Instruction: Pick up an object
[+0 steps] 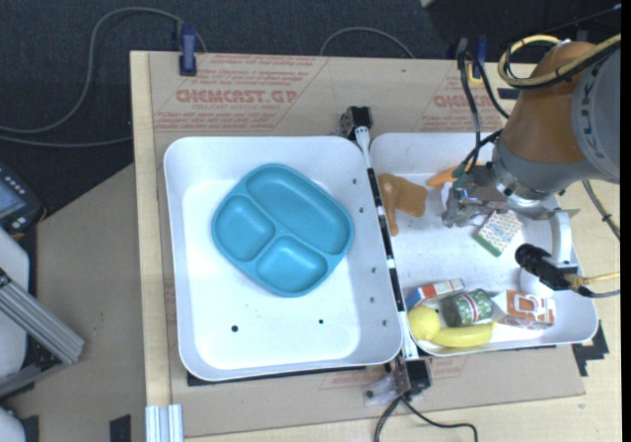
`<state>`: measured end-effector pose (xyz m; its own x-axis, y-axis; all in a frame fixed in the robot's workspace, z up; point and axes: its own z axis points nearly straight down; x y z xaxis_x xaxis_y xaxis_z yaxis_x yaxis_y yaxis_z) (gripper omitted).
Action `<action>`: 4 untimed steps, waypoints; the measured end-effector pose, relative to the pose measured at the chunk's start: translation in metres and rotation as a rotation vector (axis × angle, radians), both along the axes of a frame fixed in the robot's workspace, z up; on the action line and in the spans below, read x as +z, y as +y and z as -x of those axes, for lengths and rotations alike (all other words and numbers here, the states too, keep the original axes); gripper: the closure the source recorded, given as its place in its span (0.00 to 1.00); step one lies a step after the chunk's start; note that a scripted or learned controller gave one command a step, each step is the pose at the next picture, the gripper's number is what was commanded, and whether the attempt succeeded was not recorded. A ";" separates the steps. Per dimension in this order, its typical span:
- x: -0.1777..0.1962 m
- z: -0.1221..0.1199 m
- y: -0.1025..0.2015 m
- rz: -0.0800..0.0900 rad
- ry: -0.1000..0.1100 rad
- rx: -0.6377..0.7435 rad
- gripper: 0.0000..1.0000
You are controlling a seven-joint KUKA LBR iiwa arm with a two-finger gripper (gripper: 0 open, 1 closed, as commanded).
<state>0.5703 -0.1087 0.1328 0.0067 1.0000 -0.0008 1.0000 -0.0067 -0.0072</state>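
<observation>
Tan object (402,196) is placed in the right bin (434,257), near the gripper (461,203), whose state cannot be told. It could be pushed aside if approached off-centre.

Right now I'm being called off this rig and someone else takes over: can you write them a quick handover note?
Gripper: low over the far end of the right bin, between a tan object and a checkered packet; open or shut cannot be told.
Things: banana, green can and small carton lie at that bin's near edge; a blue divided plate sits in the left bin.
Done: nothing visibly picked up.
Left: grasp one object and lift it.
</observation>
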 end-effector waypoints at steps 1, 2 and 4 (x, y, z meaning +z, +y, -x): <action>0.003 -0.002 0.005 -0.001 -0.006 0.006 0.00; -0.050 -0.046 -0.003 0.001 -0.011 0.009 0.00; -0.049 -0.094 0.015 -0.003 0.009 0.005 0.00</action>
<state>0.6639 -0.0940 0.0836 0.0019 1.0000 0.0022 0.9999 -0.0019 -0.0162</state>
